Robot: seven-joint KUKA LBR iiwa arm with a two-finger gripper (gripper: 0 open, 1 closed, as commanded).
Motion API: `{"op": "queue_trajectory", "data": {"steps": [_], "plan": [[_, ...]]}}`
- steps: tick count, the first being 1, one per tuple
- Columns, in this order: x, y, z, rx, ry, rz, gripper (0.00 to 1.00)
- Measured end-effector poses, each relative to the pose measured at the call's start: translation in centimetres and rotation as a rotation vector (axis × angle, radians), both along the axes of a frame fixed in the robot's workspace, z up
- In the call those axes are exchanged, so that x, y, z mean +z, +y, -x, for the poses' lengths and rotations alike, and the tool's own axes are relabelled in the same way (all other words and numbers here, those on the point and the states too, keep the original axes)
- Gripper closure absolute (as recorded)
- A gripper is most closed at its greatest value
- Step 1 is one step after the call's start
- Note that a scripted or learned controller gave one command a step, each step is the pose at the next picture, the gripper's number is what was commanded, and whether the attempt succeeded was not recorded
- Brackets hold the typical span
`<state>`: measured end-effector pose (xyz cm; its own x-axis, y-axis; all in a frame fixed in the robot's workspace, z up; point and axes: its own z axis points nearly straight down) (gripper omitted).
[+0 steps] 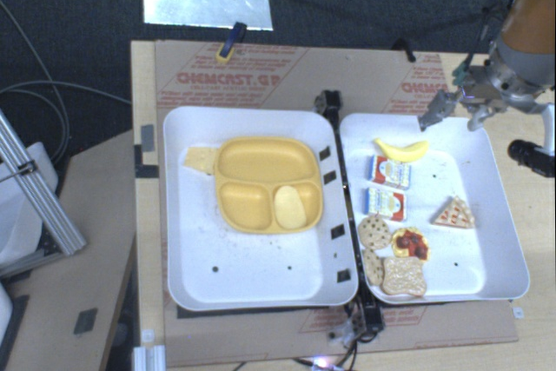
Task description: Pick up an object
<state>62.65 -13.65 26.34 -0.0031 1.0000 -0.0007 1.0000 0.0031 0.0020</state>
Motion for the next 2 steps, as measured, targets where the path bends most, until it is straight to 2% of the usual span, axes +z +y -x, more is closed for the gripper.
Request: {"op": "queue_trajectory", "data": {"steps": [1,2], "plan": [[-12.4,1.9,-4.1,0.004,0.008,-0.002,0.0],[-18.2,4.1,-3.7,0.004,0.004,-0.002,0.0]]}}
